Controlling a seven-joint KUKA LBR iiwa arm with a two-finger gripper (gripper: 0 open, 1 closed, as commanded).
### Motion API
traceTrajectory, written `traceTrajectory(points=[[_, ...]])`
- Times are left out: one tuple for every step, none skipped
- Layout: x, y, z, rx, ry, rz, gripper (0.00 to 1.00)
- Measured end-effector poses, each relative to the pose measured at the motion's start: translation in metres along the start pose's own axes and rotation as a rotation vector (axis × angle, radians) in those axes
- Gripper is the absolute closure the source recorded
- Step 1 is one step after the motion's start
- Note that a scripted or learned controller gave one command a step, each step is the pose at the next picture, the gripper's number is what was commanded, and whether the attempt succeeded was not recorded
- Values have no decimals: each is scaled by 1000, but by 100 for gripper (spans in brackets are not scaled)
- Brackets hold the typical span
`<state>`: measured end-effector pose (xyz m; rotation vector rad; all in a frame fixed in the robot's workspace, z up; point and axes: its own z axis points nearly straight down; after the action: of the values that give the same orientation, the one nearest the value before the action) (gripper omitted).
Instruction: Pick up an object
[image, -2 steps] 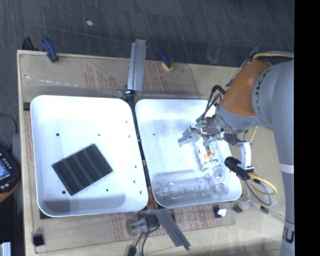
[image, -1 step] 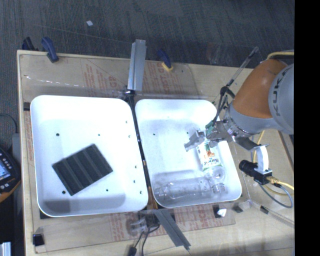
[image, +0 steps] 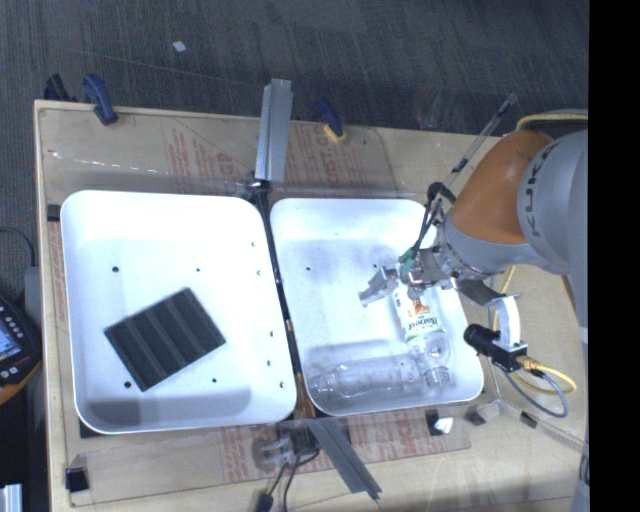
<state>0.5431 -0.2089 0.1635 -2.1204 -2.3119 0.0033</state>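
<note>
In the right bin (image: 330, 225), a small clear bottle with a white and orange label (image: 421, 320) lies near the right wall. A larger clear plastic bottle (image: 375, 378) lies on its side along the front wall. A black ribbed slab (image: 165, 337) lies flat in the left bin (image: 150, 225). My gripper (image: 378, 288) hangs low over the middle of the right bin, just left of the labelled bottle's top end. No object shows between its grey tips.
The grey arm with its orange band (image: 510, 200) reaches in over the right bin's right wall. A metal divider bar (image: 272, 130) stands behind the gap between the bins. Blue clamps (image: 98, 98) grip the bench's far edge.
</note>
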Motion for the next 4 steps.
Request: traceTrajectory(points=[[0, 0, 0, 0, 0, 0, 0], [0, 0, 0, 0, 0, 1, 0], [0, 0, 0, 0, 0, 1, 0], [0, 0, 0, 0, 0, 1, 0]])
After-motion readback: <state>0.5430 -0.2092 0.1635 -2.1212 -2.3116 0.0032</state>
